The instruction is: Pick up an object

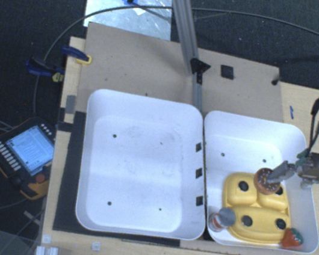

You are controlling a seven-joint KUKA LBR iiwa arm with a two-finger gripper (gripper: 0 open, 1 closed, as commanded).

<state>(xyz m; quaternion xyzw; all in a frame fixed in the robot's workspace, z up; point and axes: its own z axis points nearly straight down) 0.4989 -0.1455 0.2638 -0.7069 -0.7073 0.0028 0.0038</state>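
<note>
**Helper:** What do you see right now?

**Me:** I see 2 white bins on the desk point(158, 62). The left bin point(88, 203) takes up the middle of the frame. The right bin point(249, 136) sits at the lower right. In its lower part is a big yellow toy point(255, 223) with dark round holes on top. A small bottle with a grey cap point(223, 218) touches its left side, low down. A little red thing point(292, 239) sits at the toy's lower right corner.

**Helper:** Where is the arm?

**Me:** It comes in from the right edge. My end effector point(268, 181) is down at the top of the yellow toy, by a brown ring-shaped thing point(268, 183). I cannot tell if the ring is part of the tool or a toy under it.

**Helper:** Is it holding anything?

**Me:** I cannot tell. The tip is too small and blurry to show if it is spread or pressed together, so I won't say it has a hold.

**Helper:** How do we do this step well?

**Me:** I think I should go slow. The yellow toy looks wide and bumpy, so a pinch could slip off. I would aim at something thin enough to fit, squeeze, then lift just a bit and check that it comes up too.
</note>
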